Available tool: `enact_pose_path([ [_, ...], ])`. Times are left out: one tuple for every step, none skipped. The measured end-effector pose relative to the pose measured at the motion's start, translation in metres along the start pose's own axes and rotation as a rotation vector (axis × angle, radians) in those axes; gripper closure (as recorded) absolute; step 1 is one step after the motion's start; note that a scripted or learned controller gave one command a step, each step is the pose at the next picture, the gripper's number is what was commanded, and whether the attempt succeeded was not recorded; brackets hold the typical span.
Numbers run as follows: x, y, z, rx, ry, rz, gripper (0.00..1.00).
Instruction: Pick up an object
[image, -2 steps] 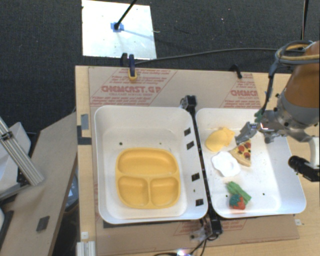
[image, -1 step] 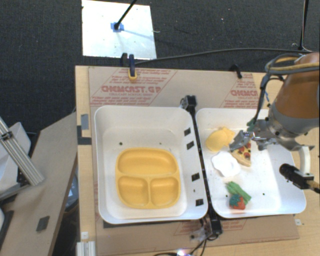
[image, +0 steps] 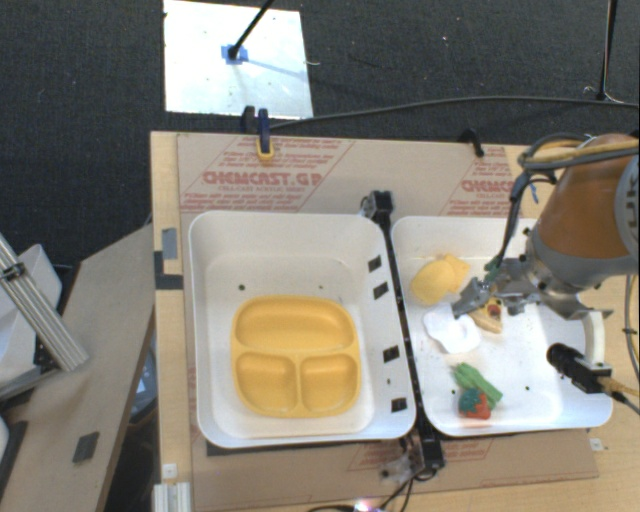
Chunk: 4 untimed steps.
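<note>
My gripper (image: 478, 300) hangs over the middle of the right bin (image: 530, 228), coming in from the right. Just left of it lies a yellow rounded lump (image: 438, 279). A flat white piece (image: 452, 331) rests right below and left of the gripper. A small tan and orange thing (image: 490, 320) lies directly under the gripper, partly hidden by it. Nearer the front of the bin sits a green toy with a red and orange end (image: 475, 389).
The left bin (image: 290, 235) holds a yellow divided tray (image: 296, 354). A black-clipped divider wall (image: 392, 300) separates the two bins. The grey and orange arm (image: 590, 215) covers the right bin's far right side.
</note>
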<state>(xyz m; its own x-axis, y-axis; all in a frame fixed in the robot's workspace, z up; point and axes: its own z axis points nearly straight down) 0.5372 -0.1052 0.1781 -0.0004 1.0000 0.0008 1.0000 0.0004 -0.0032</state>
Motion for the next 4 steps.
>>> enact_pose_path([
  [-0.007,-0.005,0.046,0.000,0.000,0.000,0.00],
  [-0.007,-0.003,0.033,-0.006,-0.001,-0.001,1.00],
  [0.002,-0.006,-0.022,-0.009,-0.002,-0.005,1.00],
  [0.008,-0.012,-0.073,-0.010,-0.002,-0.005,1.00],
])
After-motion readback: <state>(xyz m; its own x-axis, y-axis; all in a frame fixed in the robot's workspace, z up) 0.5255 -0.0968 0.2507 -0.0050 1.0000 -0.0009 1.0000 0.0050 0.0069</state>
